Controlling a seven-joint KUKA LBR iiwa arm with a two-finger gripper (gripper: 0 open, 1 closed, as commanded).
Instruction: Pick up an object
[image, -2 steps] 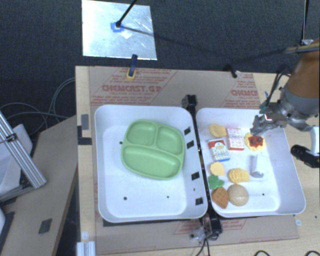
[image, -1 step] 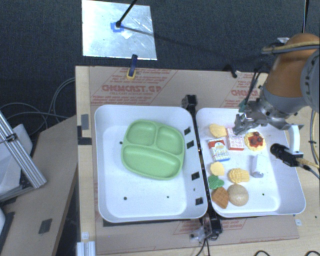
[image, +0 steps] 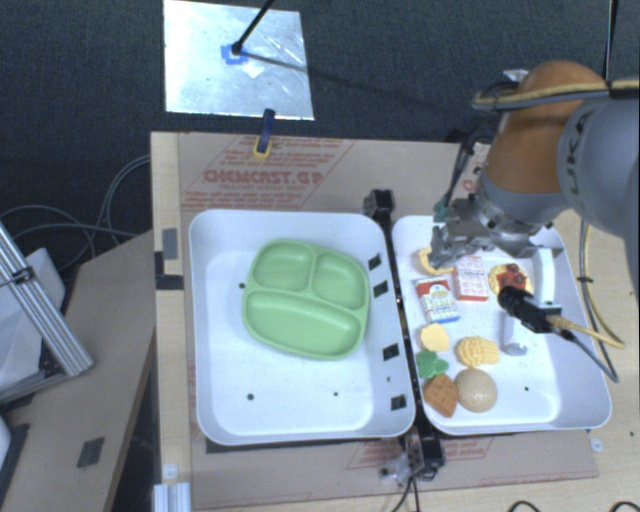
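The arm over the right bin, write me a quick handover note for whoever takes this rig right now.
Gripper: low over the far left corner of the right bin, by a small yellow item; grasp state cannot be made out.
Things: toy food in the right bin, including a red and white carton, corn and a bread roll. The green tray sits in the left bin.
Done: nothing visibly lifted.
Left: grasp one item and raise it.

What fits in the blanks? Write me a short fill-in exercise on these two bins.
1. The divided plate in the left bin is coloured ____.
2. The plate has ____ compartments.
3. The toy food, such as the corn cob, lies in the ____ bin.
4. The gripper hangs over the ____ bin.

Missing words: green; three; right; right
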